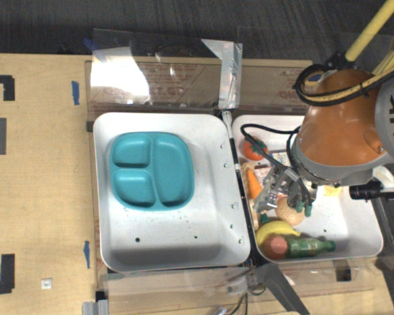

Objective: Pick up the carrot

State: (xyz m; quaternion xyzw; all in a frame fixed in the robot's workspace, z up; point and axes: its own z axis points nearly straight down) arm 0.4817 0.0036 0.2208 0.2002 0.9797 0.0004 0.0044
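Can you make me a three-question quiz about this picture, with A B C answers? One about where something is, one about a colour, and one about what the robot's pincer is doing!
1. Where is the carrot?
A. on the teal plate
B. in the right bin, by its left wall
C. on the bench

2. What colour is the plate in the left bin?
A. teal
B. red
C. yellow

3. What is the pincer doing?
A. resting on the plate
B. lifting the banana
C. hanging over the right bin, beside the carrot

Answers: 1 B, the orange carrot lies along that wall. 2 A, it looks blue-green. 3 C, it sits above the food pile.
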